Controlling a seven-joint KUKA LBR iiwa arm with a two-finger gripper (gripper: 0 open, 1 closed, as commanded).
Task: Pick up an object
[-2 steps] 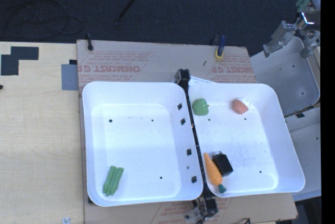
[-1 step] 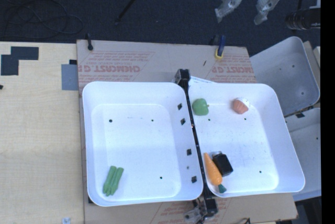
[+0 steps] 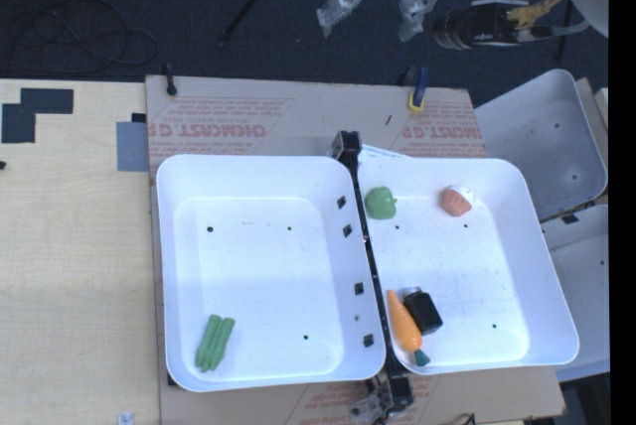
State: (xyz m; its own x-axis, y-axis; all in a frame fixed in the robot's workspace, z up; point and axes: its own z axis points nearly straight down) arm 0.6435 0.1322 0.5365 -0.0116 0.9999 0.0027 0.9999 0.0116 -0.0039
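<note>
My gripper [image 3: 374, 8] hangs high at the top of the view, well above the bins, with its two fingers spread open and nothing between them. In the right bin [image 3: 517, 185] lie a green round object [image 3: 381, 203] near the divider, a small orange-pink object [image 3: 455, 202] at the back, and an orange carrot [image 3: 402, 319] with a black block [image 3: 422, 310] beside it at the front left. The left bin [image 3: 179, 185] holds a green bean-like piece [image 3: 214, 343] in its front left corner.
The two bins sit on a cardboard sheet [image 3: 248, 120] on a wooden bench [image 3: 70, 254]. A black clip divider [image 3: 356, 234] joins the bins. A yellow-blue clamp [image 3: 417, 90] stands at the cardboard's far edge. A grey panel [image 3: 556, 135] lies at the right.
</note>
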